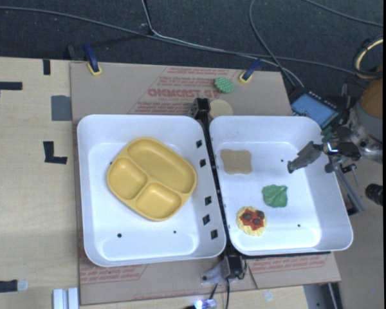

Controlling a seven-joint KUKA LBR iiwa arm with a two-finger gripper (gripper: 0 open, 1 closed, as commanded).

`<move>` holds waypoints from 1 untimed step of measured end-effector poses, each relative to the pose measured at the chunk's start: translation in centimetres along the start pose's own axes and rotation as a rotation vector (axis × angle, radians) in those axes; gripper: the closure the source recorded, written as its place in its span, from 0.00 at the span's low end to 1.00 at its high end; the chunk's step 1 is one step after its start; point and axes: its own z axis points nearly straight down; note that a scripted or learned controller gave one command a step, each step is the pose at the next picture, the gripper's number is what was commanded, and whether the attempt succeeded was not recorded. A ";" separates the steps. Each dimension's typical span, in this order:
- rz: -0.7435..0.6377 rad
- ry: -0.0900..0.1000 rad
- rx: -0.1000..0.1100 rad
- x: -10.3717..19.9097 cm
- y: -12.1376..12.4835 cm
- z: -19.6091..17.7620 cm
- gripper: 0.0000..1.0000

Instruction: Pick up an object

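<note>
Nearest, a small pizza (251, 220) lies close to the front wall of the right bin (334, 230). Just behind it sits a green leaf (275, 195), roughly round, with no clear long axis. Further back a tan bread slice (235, 161) lies flat, with bare white floor around all 3. At the right rim the gripper (302, 159) hangs over the bin, holding nothing; whether it is open I cannot tell. Leftward, a yellow tray (152, 177) lies slantwise in the left bin (93, 172).

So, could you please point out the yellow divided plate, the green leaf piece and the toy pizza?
yellow divided plate (152, 177), camera view, central ridge.
green leaf piece (275, 195), camera view, its middle.
toy pizza (251, 220), camera view, red topping.
</note>
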 end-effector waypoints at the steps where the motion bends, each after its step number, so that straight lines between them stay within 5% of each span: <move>1: -0.003 -0.002 -0.010 0.0 0.2 -0.5 0.00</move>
